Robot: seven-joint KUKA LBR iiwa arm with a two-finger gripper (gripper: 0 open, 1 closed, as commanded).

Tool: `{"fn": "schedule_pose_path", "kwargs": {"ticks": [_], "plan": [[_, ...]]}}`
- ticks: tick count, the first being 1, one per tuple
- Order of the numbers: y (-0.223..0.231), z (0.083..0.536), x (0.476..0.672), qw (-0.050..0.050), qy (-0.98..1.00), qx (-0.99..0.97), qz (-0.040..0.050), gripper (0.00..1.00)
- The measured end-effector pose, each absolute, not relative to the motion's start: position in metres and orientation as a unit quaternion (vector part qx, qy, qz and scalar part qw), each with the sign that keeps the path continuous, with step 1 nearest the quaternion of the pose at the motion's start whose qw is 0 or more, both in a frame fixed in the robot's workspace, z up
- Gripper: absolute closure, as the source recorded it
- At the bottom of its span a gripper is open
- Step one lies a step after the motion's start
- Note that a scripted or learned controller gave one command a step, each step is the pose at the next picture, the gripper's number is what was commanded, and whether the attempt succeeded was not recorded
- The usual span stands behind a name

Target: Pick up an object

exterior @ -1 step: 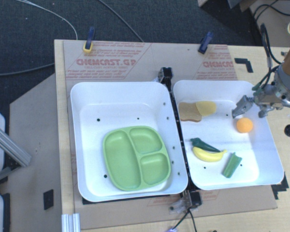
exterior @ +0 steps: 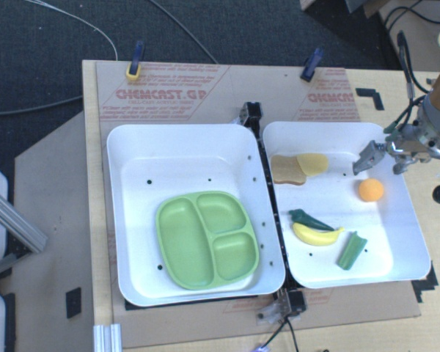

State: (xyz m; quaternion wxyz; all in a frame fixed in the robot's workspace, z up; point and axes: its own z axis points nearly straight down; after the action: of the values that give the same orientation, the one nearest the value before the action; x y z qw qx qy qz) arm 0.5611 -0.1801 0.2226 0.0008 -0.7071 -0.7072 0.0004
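I am seeing a small round orange ball (exterior: pixel 370 190) lying in the right bin (exterior: pixel 403 270). My gripper (exterior: pixel 383 160) is hanging just above it, fingers spread wide, holding nothing. The board (exterior: pixel 161 94) is reading "CHEMCAST GP".

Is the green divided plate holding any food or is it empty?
Empty. The green divided plate in the left bin shows three bare compartments.

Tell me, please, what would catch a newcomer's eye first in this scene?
Probably the green divided tray, alone in the left bin. Next, the bright orange ball in the right bin, just below the gripper, and a yellow banana nearer the front.
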Motion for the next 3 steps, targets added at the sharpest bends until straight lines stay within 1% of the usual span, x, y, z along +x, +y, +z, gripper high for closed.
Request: {"fn": "schedule_pose_path", "kwargs": {"ticks": [1, 2, 3], "plan": [[-0.175, 0.174, 0.553, 0.003, -0.707, -0.707, 0.0016, 0.00], [-0.184, 0.124, 0.554, 0.003, -0.707, -0.707, 0.0018, 0.00], [-0.183, 0.082, 0.553, 0.003, -0.707, -0.707, 0.0013, 0.00]]}}
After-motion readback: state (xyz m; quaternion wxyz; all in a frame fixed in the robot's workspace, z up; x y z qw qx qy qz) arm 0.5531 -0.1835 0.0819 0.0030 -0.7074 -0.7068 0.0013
